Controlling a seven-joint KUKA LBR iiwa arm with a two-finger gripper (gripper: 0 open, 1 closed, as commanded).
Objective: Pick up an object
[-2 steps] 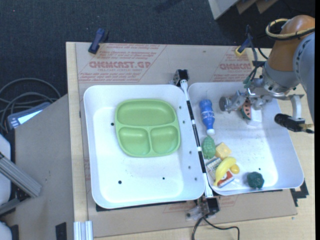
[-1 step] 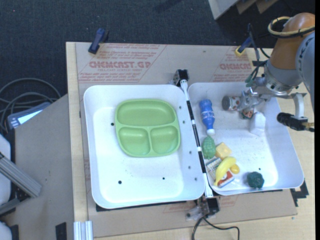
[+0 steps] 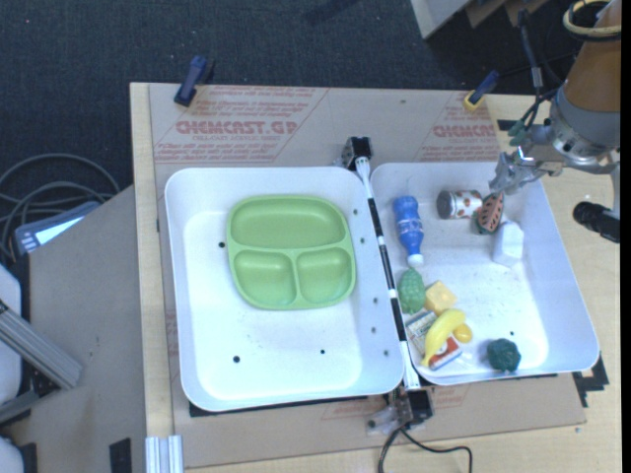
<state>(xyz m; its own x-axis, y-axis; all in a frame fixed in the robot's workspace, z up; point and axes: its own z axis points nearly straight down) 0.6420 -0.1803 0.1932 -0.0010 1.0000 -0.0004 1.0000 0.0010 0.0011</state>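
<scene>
From the upper right I had the gripper point(image 3: 503, 180) low over the can point(image 3: 459, 204) in the right bin point(image 3: 567, 294), finger state indiscernible; next, a clean closing and lift.

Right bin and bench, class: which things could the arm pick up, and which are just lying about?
Pickable, in the right bin:
blue bottle
small can
banana
dark green lump

Lying about:
green divided tray
blue clamp

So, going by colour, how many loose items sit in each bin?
Green: 3, the tray in the left bin, two small pieces in the right
Blue: 1, bottle
Yellow: 2
White: 1
Mixed: 2
Total: 9
</scene>
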